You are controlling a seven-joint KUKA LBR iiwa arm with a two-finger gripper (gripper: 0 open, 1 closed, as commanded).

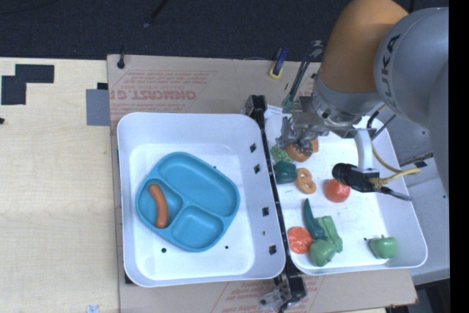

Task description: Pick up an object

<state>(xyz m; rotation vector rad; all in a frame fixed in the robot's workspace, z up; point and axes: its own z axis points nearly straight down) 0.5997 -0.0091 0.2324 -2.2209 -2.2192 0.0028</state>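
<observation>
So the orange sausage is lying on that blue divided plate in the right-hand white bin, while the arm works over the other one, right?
Not quite. The camera view shows the orange sausage on the blue divided plate in the left-hand white bin, not the right. The arm's gripper works over the other bin, among the toy foods.

The grey arm (410, 62) reaches in from the right, wrist angled downward.
</observation>
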